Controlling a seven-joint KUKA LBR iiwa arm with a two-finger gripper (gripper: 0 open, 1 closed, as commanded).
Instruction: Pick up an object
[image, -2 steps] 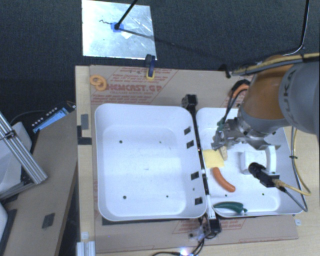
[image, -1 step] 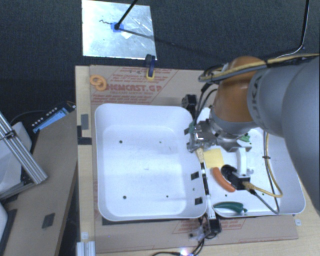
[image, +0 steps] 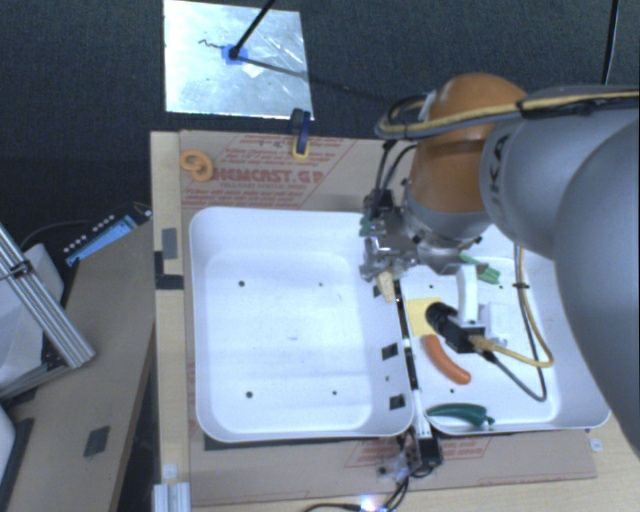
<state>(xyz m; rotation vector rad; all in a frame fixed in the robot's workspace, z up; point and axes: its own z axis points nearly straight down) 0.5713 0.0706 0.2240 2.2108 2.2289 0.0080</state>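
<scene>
Fingers: whether they are apart or together cannot be told; the tip of the gripper (image: 384, 284) is a small dark blur against the bin wall.
Gripper position: low over the rims where the left bin (image: 205, 300) and the right bin (image: 540, 425) meet, nothing seen in its grasp.
Likely reason: it looks set to work the near edge of the right bin, where the pickable things lie.
Candidates: an orange carrot-shaped piece (image: 446, 359) lies loose on the right bin's floor, just beside the divide and nearer the front edge than the gripper; a green-handled tool (image: 462, 413) rests against the front wall.
Partly hidden: a yellow piece (image: 424, 311) is covered on one side by robot hardware, so its shape is unclear.
Cut off: the grey arm (image: 570, 200) covers the right bin's far side; a small green scrap (image: 488, 272) peeks out beneath it.
</scene>
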